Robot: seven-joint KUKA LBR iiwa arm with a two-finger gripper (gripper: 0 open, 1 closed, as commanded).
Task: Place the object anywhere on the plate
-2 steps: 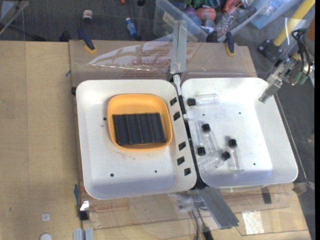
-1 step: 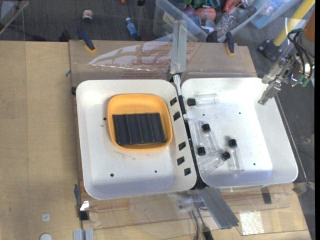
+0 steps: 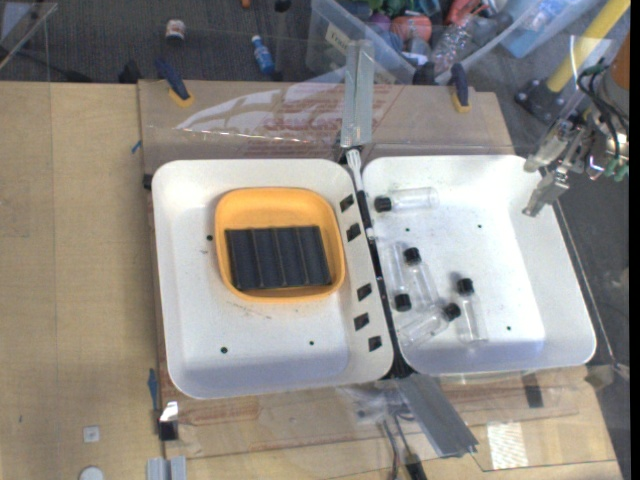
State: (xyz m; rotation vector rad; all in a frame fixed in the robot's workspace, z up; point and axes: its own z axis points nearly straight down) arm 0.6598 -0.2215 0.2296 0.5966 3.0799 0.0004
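An orange plate [image 3: 228,211] rests in the left bin [image 3: 180,338]. A dark ribbed rectangular object [image 3: 278,258] lies flat on the plate, filling most of its middle. My gripper [image 3: 533,186] hangs over the far right edge of the right bin [image 3: 520,338], well away from the plate. Its fingers are open, and nothing is between them.
Several clear vials with black caps lie in the right bin, one near the back [image 3: 405,200] and others toward the front [image 3: 462,303]. A black-tabbed divider [image 3: 362,268] runs between the bins. A tub of colourful clutter [image 3: 430,8] stands behind the bench.
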